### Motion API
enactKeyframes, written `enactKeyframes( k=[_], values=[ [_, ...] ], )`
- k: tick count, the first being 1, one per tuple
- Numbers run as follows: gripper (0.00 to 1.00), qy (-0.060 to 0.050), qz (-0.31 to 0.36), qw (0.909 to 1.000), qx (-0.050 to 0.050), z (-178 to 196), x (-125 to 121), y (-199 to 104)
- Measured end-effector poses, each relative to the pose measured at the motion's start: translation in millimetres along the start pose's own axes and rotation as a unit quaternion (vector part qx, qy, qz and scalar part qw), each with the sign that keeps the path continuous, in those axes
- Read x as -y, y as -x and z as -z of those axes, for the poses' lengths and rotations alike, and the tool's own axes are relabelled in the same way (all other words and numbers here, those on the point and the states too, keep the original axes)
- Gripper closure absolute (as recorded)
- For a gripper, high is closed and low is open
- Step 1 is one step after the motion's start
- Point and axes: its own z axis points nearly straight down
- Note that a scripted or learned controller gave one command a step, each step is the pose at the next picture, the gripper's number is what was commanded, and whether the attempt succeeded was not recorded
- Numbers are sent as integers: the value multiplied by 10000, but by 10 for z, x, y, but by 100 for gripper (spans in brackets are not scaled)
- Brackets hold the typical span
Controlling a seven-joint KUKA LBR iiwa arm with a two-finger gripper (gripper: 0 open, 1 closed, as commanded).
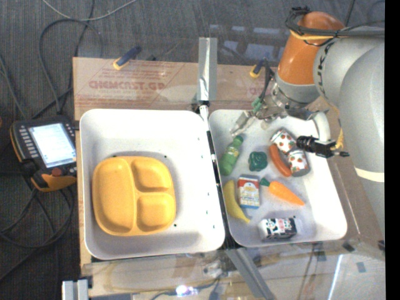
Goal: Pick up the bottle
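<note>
Under the pincer (245, 122), bottle (230, 156) unhidden

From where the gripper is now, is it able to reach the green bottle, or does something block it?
Probably yes. The gripper hangs just above the cap end of the green bottle, which lies by the right bin's left wall. Nothing covers the bottle; the banana and green toy lie apart, but the wall leaves little room.
</note>
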Motion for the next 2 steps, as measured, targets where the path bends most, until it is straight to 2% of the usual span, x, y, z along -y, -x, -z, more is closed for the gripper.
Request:
enactKeyframes(
  k=[1, 2],
  values=[
    [0, 62, -793, 9968, -4, -615, 293, -77],
    [100, 79, -795, 9968, -2, -509, 282, -76]
  ],
)
